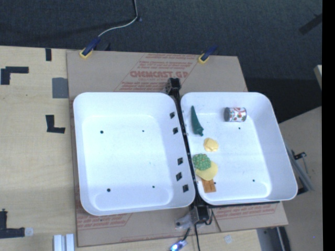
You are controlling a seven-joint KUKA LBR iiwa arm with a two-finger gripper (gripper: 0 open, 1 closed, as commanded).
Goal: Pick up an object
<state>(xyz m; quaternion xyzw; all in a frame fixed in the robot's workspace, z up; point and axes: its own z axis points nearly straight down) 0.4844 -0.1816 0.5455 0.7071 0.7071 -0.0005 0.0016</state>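
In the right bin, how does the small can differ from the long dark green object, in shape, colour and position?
The small can is short and rounded, while the long dark green object is thin and stretched out. The can is grey with white and red marks; the green object is one dark teal colour. The can lies toward the bin's far right part, apart from other things; the green object lies close to the bin's left wall. Both rest in the right bin.

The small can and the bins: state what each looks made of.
Small can: probably metal, with grey, dully shiny ends and a red and white printed label, likely paper or film. Bins: likely moulded plastic, with smooth, uniformly white, rounded corners and a slight sheen.
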